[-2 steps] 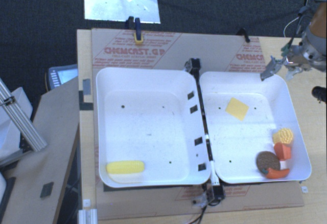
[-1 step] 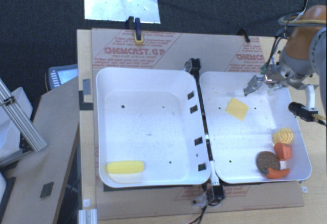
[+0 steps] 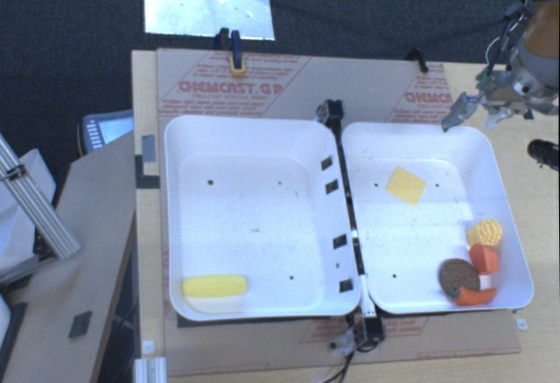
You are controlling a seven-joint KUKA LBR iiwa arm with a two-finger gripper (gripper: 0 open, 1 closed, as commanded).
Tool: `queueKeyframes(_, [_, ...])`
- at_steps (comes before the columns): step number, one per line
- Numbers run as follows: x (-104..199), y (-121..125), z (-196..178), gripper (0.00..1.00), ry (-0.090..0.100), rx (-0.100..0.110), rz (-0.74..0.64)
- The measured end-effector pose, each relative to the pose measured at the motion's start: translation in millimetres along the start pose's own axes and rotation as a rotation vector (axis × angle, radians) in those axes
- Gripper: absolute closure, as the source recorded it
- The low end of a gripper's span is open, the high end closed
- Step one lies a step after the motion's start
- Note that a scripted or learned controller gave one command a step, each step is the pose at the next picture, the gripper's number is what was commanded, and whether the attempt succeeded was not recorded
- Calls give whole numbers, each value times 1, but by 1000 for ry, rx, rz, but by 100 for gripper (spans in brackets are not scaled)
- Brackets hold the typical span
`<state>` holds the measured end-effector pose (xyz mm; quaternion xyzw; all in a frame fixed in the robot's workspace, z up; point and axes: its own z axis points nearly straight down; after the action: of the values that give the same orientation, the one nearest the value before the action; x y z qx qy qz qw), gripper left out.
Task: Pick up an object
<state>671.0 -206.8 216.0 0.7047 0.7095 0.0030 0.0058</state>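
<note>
Two white bins, jaws spread and empty over right bin's far corner, yellow square below.

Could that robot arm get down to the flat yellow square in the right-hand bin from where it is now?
Probably yes. The gripper hangs above the far right corner of the right bin, and the flat yellow square lies alone on bare floor with nothing over or beside it. Lying so flat, it may be hard to pinch.

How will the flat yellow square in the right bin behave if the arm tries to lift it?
The yellow square lies flat on the bin floor, so its edges look hard to grip. It seems thin and probably light, and may slide when pushed.
</note>
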Motion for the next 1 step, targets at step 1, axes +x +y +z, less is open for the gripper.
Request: queueKeyframes(1, [1, -3, 34, 0, 3, 12, 0])
